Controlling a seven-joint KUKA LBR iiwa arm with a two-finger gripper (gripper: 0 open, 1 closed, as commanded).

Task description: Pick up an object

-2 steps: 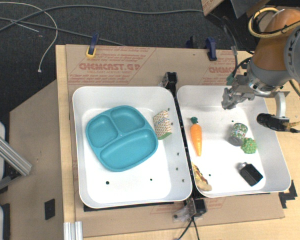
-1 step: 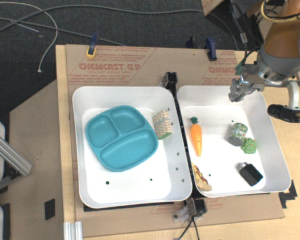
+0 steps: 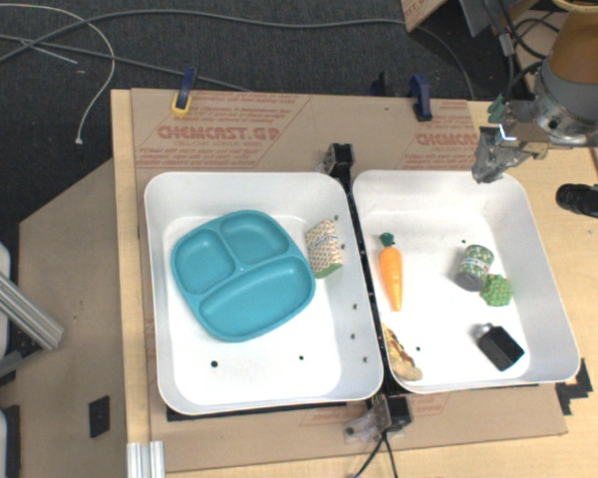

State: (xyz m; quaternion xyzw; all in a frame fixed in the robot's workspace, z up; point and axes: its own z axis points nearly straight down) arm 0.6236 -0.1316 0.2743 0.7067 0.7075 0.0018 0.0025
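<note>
Up at the far right, the arm (image 3: 578, 63) hangs over the far edge of the right bin (image 3: 538, 267), its pincer (image 3: 488, 167) pointing down just above the rim; I cannot tell how the pincer is set, and nothing shows in it. Down in that right bin, the toy carrot (image 3: 391, 275) lies lengthwise near the left wall, green top pointing far. To the right sits a small patterned can (image 3: 474, 265), with a green ball (image 3: 496, 290) touching it on the near side. A black block (image 3: 500, 347) lies nearer still, and a tan scrap (image 3: 403, 357) rests by the near-left corner. Over in the left bin (image 3: 179, 366), a blue divided plate (image 3: 243, 273) sits with a patterned cup (image 3: 324, 247) tipped against its right edge. The brown surface (image 3: 279, 127) carries both bins.
</note>
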